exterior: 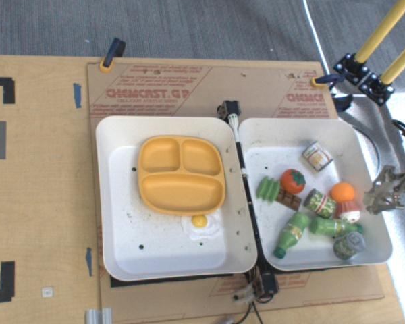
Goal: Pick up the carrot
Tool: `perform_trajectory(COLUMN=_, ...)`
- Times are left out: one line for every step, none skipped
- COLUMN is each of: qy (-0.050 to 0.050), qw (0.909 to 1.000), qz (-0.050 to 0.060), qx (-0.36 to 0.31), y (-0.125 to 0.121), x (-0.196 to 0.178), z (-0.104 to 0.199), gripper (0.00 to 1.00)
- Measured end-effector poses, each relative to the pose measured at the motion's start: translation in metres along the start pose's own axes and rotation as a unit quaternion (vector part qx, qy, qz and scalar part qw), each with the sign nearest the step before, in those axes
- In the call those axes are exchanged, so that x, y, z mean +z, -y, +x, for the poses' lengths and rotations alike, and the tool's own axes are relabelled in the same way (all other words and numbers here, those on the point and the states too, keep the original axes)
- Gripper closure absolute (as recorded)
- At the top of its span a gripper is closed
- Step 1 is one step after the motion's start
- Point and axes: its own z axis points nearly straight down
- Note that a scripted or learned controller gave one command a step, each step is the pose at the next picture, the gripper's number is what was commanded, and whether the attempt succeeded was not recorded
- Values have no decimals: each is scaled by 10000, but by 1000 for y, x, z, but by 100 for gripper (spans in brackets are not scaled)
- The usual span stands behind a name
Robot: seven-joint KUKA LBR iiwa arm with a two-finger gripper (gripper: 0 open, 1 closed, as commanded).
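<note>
Orange carrot (342, 193) lies among toys in right bin (270, 138)

Crowded right bin, open left bin.
Toy food packs the right white bin's (283, 137) lower half: green bottles (291, 232), red tomato (292, 179), orange ball (342, 192). Its upper-left floor lies open. A yellow divided plate (181, 174) fills the left white bin's (115, 181) centre.

A single fixed camera looks down at a slant from above the counter (40, 181), far enough back to take in both white bins: the left bin (115, 201) and the right bin (371, 248). Grey carpet (189, 12) fills the top, far edge of the view.
</note>
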Motion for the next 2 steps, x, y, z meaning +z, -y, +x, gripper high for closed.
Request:
perform_trajectory(qy=17, qw=9980, qz=6, qx=-624, y=0, x=-4, z=0, gripper=100)
perform_trajectory(qy=23, qw=9754, qz=7, qx=-2204, y=-2, x=-5, z=-18, gripper=100)
